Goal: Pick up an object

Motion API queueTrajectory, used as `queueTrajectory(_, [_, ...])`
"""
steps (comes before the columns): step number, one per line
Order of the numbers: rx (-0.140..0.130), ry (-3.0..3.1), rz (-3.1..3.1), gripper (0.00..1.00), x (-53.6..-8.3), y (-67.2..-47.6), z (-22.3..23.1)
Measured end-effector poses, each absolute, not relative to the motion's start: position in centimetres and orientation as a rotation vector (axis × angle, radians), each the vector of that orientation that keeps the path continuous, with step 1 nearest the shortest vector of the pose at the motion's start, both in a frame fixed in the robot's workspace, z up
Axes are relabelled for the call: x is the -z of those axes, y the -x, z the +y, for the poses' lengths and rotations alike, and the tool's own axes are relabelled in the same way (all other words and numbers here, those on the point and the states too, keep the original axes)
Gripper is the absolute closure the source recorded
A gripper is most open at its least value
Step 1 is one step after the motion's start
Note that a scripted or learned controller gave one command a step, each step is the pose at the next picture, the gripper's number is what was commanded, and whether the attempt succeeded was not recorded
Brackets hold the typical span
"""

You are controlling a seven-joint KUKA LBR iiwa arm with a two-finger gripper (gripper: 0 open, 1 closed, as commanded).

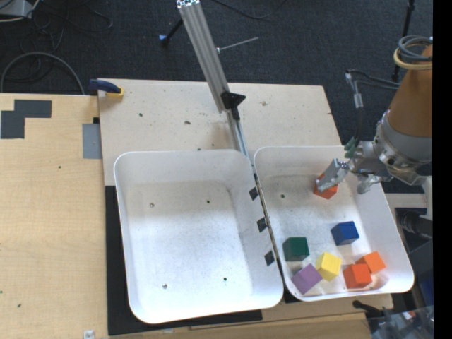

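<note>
My gripper [349, 181] hangs over the upper part of the right bin [296, 162], open, its two grey fingers spread apart. A small red block [325, 192] lies just under the left fingertip [330, 179], partly hidden by it and outside the gap between the fingers. Lower in the same bin lie a blue cube [345, 232], a green cube [296, 248], a yellow cube [329, 265], a purple cube [306, 278], a red-orange cube [357, 275] and an orange cube [374, 262].
The left bin [134, 162] stands beside the right one, sharing a ridge with black clips [261, 224]. A slanted aluminium bar [210, 55] rises behind the bins. A blue and yellow clamp [106, 87] sits at the bench's back left corner.
</note>
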State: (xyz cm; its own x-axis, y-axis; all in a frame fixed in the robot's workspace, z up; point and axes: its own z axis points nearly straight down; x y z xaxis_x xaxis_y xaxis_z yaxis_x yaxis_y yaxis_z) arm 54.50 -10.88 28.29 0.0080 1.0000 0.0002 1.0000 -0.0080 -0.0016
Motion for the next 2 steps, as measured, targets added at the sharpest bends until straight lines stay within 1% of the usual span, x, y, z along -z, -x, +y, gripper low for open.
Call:
queueTrajectory(1, [0.006,2.236,-2.217,0.00,-41.3,-49.0,-12.9])
queueTrajectory(2, [0.001,2.219,-2.225,0.00,-42.4,-48.8,-9.8])
